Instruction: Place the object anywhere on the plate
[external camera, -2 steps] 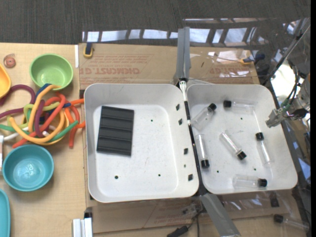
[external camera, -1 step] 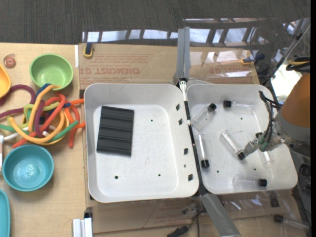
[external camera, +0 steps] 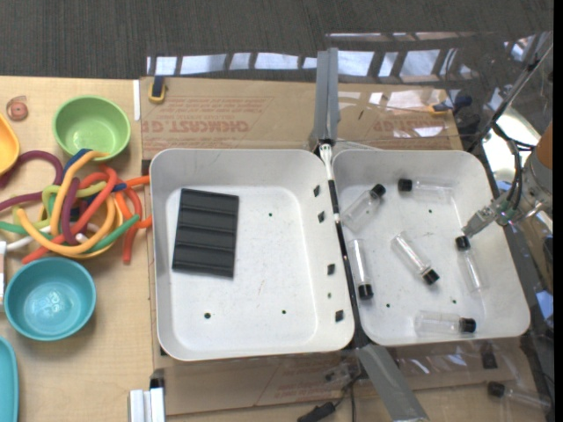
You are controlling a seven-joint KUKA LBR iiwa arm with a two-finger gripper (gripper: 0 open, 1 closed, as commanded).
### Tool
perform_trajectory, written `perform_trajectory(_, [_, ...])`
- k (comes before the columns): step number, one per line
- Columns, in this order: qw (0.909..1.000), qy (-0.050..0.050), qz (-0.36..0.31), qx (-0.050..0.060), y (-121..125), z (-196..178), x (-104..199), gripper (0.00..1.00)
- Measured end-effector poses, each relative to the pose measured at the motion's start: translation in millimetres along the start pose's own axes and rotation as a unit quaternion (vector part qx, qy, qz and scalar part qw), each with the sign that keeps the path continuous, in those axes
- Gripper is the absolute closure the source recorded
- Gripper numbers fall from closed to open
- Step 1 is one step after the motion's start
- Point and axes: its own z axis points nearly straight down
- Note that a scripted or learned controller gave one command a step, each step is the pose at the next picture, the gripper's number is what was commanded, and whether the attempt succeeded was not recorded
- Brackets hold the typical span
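Note:
A black ribbed plate lies flat in the left part of the left bin. Several clear vials with black caps are scattered in the right bin, among them one in the middle, one by the left wall and one at the front. My gripper reaches in over the right bin's right side, its tip just above a vial's black cap. Nothing hangs visibly from the gripper.
Left of the bins stand a green bowl and a teal bowl, with a tangle of coloured ropes between them. Cardboard lies under and behind the bins. A metal divider rises between the bins at the back.

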Motion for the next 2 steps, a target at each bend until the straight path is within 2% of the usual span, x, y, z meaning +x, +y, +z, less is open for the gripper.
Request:
perform_trajectory(1, [0.9989,0.000,-0.046,0.000,-5,7,-3,1.00])
perform_trajectory(2, [0.9998,-0.001,-0.019,0.000,87,-8,-48,1.00])
